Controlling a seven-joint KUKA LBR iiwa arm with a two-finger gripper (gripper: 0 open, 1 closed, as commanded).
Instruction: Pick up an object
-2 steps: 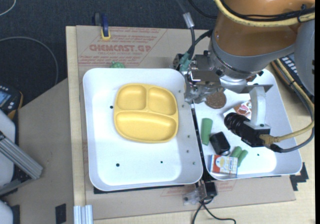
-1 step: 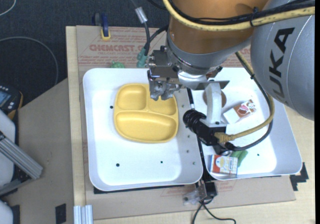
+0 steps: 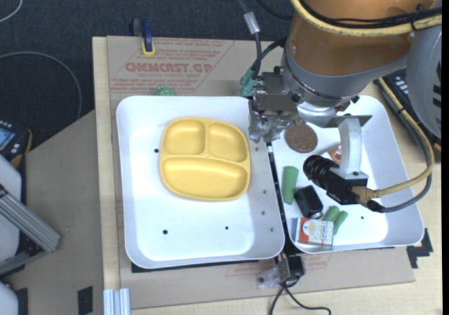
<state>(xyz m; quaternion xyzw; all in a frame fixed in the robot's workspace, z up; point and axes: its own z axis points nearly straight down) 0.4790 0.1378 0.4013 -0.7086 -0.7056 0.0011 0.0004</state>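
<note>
Landmark: yellow divided plate (image 3: 205, 158), flat in the left bin (image 3: 140, 194), compartments facing up.

Pincer (image 3: 265, 123): just right of the plate's far right corner, low over the ridge where the left bin meets the right bin (image 3: 396, 166). Apart or together: cannot tell from this angle.

Objects available for picking, all in the right bin, right of the plate:
- Brown disc (image 3: 301, 139): level with the plate's far compartments, beyond the pincer.
- Green cylinder (image 3: 289, 184): right of the plate's near right corner, just past the ridge, lying flat.
- Small black block (image 3: 308, 201): just beside the cylinder, on the side away from the plate.
- Printed carton (image 3: 316, 231): nearer the camera than the plate's near edge, close to the bin rim.
- Green pieces (image 3: 335, 217): just beside the carton, on the side away from the plate.

Blue and yellow clamp (image 3: 146, 36): well beyond the plate's far left, on the edge of the lettered board (image 3: 175, 64) covering the counter.
</note>
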